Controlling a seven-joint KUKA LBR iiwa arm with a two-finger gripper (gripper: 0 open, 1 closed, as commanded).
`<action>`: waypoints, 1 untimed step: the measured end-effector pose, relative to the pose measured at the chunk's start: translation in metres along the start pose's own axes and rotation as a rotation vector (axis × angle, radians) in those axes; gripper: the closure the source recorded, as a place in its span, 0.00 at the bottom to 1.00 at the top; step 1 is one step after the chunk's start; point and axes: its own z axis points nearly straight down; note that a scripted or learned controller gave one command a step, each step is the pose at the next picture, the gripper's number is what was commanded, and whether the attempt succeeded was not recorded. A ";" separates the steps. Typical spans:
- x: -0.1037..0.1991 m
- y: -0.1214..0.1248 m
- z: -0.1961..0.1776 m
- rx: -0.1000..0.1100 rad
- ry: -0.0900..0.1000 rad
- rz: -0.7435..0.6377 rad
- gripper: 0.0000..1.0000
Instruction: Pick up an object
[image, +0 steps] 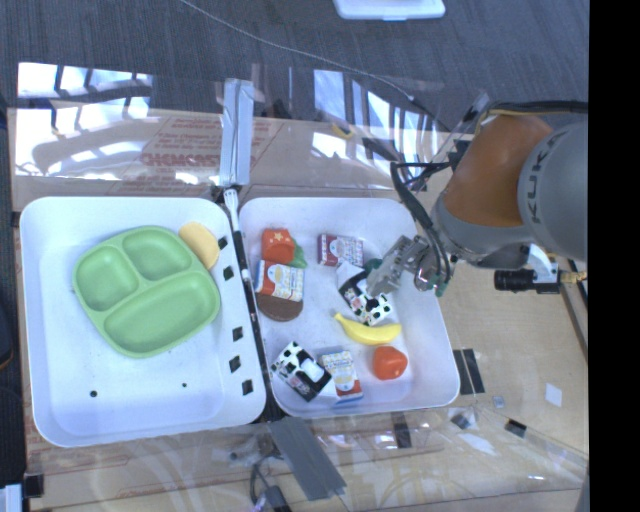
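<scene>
Where "KUKA" marks the arm (545, 190), claw (385, 280) over cow-patterned toy (372, 306), banana (368, 330) beside.

You've got 1 fixed cam above the bench, looking down at a slant, mid-distance. It takes in the left bin (40, 300) and right bin (435, 340) whole; arm (510, 190) enters from frame right.

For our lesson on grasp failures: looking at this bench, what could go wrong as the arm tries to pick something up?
1. The end effector is over a black-and-white toy lying against the banana, so it might catch both or nudge one aside.
2. The tomato is round and close to the right bin's wall; it could roll or be hard to reach.
</scene>
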 end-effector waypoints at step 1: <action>0.001 0.001 0.001 0.000 0.002 -0.001 0.00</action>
